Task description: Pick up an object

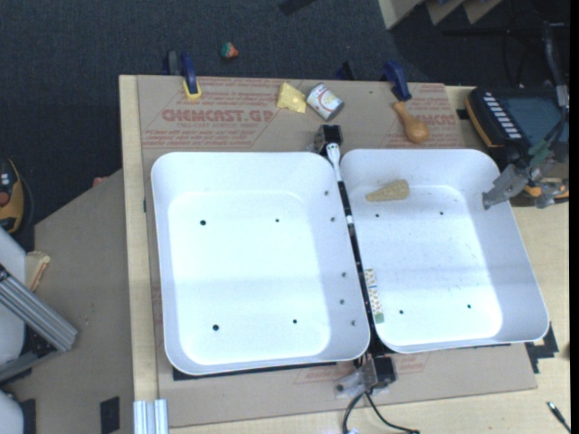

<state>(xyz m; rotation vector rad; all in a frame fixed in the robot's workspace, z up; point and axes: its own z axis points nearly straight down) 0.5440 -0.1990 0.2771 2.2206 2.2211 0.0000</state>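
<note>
My gripper [499,193] is hovering at the outer edge of the right bin [507,242], just over its rim, with the rest of the arm reaching away behind it. Whether it is open or shut, I cannot tell; nothing is showing in its grasp.

The nearest candidate for pickup, a flat tan piece [387,191], is lying on the bin floor well inward from my gripper, toward the seam between the two bins. Beyond that seam, the left bin [181,269] is sitting farther still from my gripper.

Out on the worktop [136,242], past the bins' far rims, a brown wooden piece [411,123] is lying nearest my gripper; farther along are sitting a small white-and-grey object [324,101] and a yellow wedge [290,99]. Blue clamps [189,73] are gripping the worktop's far edge.
</note>
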